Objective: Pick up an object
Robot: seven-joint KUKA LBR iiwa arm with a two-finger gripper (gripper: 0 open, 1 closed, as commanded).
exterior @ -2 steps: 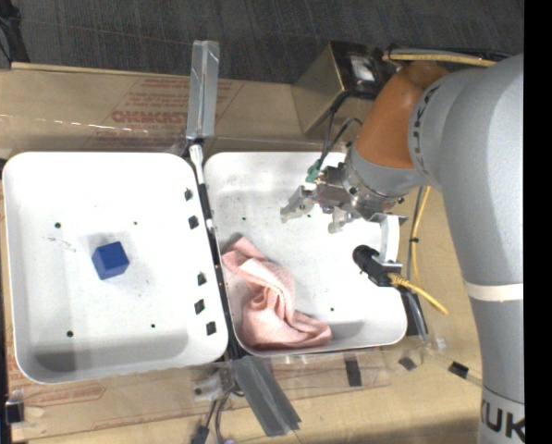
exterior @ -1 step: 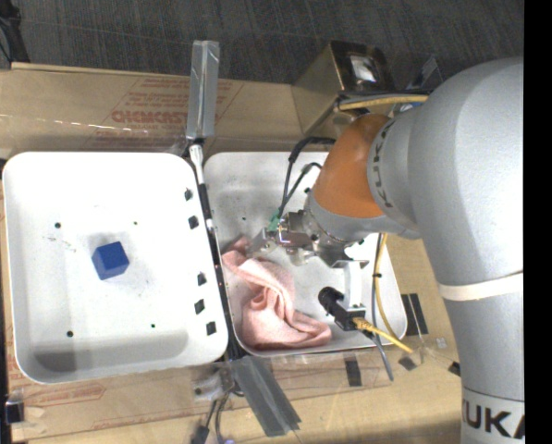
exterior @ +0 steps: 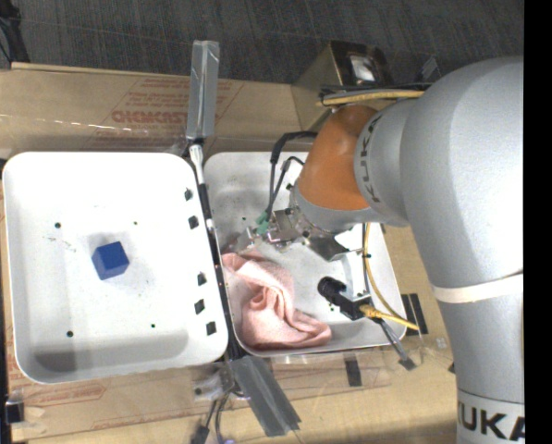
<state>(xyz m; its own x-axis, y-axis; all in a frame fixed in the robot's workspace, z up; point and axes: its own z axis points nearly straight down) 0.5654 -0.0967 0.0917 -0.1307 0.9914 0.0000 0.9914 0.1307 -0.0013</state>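
On the cardboard-covered bench, a blue cube lies alone near the middle of the left bin, while a crumpled pink cloth lies in the right bin, where the grey arm reaches down just beside the cloth's far edge.

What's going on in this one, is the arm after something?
The grey KUKA arm reaches in from the right over the right-hand bin. Its gripper sits low by the upper edge of a crumpled pink cloth in that bin, and I can't see it holding anything. A blue cube lies in the left bin, away from the arm.
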